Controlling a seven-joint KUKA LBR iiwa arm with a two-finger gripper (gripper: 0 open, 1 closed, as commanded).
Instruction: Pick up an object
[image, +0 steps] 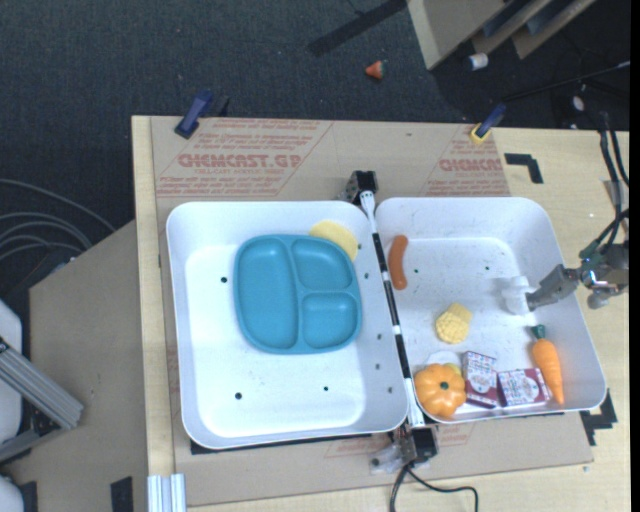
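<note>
"Target for this try?"

"Carrot (546, 368), most likely, lying along the right wall of the right bin (470, 235), green top pointing back. Nearest thing to the tool (545, 293), which hangs low over that same side, just behind the green top."

"Tool apart or together?"

"Cannot tell from this slant; too small and grey against the white. Nothing seen clamped in it, so counted as not yet holding anything."

"Anything in the way?"

"Small white piece (514, 292) just beside the tool tip, hard to identify. Two printed packets (522, 385) touching or nearly touching the carrot on its left, then a toy pumpkin (441, 390) past them. Corn piece (453, 323) and sausage (398, 260) well apart, further left. Blue divided tray (297, 293) over in the left bin (270, 400), of no concern."

"Best way to go about it?"

"Come forward until centred over the thick orange middle, not the thin tip. Turn the wrist to close across the carrot's width – one side toward the wall, one toward the packets. Descend straight, slowly. Tight gap on the wall side, so expect a risk of pinching a packet or skating off the rounded body. Squeeze, lift a little, then check for orange in the grip before rising further"
</note>
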